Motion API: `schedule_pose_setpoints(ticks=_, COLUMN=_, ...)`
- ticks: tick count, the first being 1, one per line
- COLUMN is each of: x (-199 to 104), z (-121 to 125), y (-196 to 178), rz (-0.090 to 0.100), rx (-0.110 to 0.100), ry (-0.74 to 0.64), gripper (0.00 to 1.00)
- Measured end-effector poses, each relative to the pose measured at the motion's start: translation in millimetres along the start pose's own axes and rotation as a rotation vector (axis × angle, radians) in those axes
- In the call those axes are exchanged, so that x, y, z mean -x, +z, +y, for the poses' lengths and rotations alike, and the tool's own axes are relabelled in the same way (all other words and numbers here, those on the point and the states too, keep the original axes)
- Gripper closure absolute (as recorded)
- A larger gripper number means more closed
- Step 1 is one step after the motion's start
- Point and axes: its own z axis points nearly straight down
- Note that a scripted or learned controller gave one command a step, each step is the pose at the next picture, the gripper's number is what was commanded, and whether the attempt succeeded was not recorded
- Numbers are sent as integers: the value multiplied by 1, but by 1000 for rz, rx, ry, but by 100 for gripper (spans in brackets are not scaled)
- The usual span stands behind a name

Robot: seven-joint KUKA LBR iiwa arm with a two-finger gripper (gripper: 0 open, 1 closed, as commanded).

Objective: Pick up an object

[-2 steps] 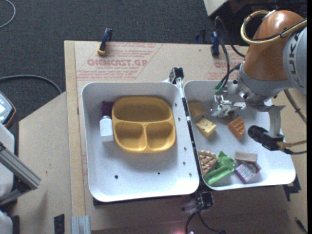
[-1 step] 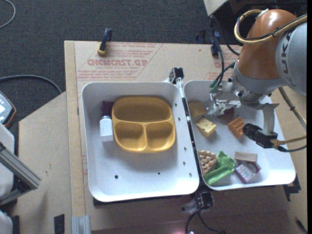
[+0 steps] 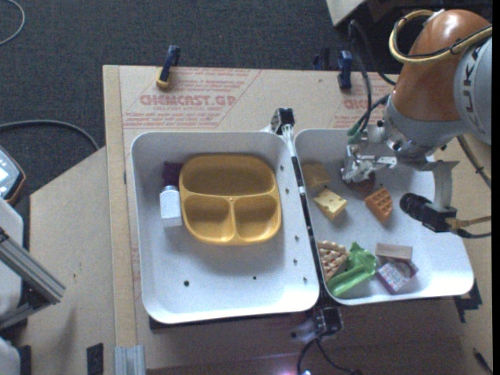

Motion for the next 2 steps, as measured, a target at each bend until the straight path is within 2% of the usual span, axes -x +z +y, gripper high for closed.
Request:
schedule_pose_setpoints(ticks=1, x=-17, z=-9, y=8, rz=3, rx=-8, ry=-3, gripper=100)
schedule_pose_setpoints(ticks=2, x=-2, z=-4, y=-6, rz=0, rx=0, ry=-1, gripper=100)
